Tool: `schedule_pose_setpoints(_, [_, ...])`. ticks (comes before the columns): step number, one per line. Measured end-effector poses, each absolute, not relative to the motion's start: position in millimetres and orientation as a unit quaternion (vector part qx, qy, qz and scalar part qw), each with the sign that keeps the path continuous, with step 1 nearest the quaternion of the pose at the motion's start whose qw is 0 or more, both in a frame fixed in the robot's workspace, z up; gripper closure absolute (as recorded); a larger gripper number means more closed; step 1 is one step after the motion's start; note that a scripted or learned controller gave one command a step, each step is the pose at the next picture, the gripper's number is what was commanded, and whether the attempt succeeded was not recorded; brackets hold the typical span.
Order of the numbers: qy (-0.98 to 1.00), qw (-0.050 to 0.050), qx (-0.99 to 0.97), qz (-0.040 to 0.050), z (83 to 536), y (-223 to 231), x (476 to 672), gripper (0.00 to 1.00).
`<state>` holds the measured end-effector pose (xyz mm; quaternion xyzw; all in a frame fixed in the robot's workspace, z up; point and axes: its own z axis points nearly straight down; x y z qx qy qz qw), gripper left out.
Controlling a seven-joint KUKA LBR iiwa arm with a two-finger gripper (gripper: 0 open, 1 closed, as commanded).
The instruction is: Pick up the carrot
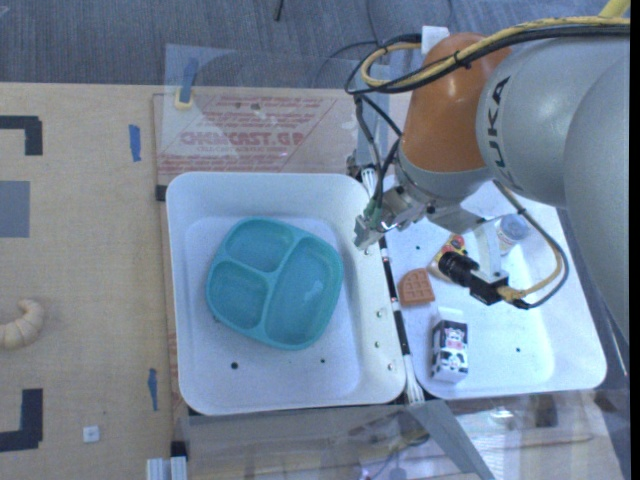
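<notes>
My gripper (373,226) hangs low over the right bin's (560,368) left rim, close to the divider between the two bins. The grey arm and its orange band cover most of that bin's far half. A small orange-red piece (455,242), possibly the carrot, peeks out from under the wrist, to the right of the gripper and apart from it. Most of that piece is hidden.
A teal divided plate (275,281) lies in the left bin (200,198). In the right bin are a brown waffle-like piece (417,288), a small milk carton (449,349) and a pale bottle (510,232). A croissant (20,323) lies on the bench at far left.
</notes>
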<state>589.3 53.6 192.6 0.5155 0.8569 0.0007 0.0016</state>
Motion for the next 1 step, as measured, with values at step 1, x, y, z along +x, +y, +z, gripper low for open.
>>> schedule_pose_setpoints(1, [0.868,0.002,0.496,0.0005,259.2,-14.6,587.0,1.0])
